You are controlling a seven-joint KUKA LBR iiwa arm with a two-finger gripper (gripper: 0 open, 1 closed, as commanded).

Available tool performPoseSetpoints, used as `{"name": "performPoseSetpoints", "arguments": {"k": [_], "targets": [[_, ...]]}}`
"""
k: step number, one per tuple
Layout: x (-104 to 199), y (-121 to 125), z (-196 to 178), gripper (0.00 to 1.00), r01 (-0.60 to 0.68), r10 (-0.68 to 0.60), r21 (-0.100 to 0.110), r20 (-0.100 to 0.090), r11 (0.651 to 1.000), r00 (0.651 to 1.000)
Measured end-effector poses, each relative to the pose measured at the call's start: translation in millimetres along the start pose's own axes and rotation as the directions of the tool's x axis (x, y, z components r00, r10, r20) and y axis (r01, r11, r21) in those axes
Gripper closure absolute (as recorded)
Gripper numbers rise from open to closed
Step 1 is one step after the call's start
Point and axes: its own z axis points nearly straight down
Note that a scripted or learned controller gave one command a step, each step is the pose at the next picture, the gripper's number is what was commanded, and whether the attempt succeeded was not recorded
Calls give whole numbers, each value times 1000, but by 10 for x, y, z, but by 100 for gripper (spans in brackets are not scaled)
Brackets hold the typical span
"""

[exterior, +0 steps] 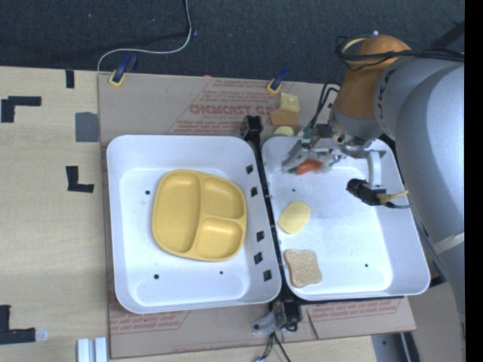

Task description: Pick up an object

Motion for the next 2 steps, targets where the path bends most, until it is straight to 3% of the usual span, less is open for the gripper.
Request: {"name": "performPoseSetpoints", "arguments": {"k": [2], "targets": [[9, -1, 195, 0, -3, 3, -1, 4, 1000, 1000]]}}
